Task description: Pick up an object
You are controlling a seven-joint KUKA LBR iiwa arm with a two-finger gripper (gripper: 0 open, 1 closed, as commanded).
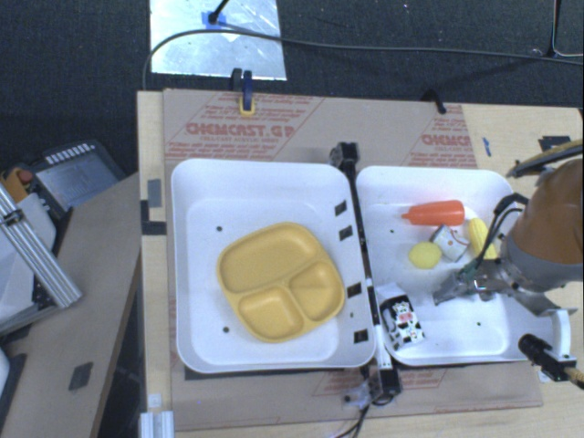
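Two white bins (274, 176) share the cardboard-covered surface (383, 126); beyond the end effector (456, 288), an orange carrot (435, 213) lies crosswise, tip apparently left; grip state unclear.

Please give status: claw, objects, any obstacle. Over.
Claw low in right bin, nothing visibly held. Carrot, lemon, small box lie close together just beyond it. Black-white item near divider, apart.

The left bin (196, 272) holds a yellow divided tray (278, 281). In the right bin (438, 340) lie an orange carrot (436, 213), a yellow lemon (424, 255), a small white carton (449, 241) and a black-and-white box (400, 322) near the divider. The hand (456, 287) hangs low over the right bin, just beside the lemon.
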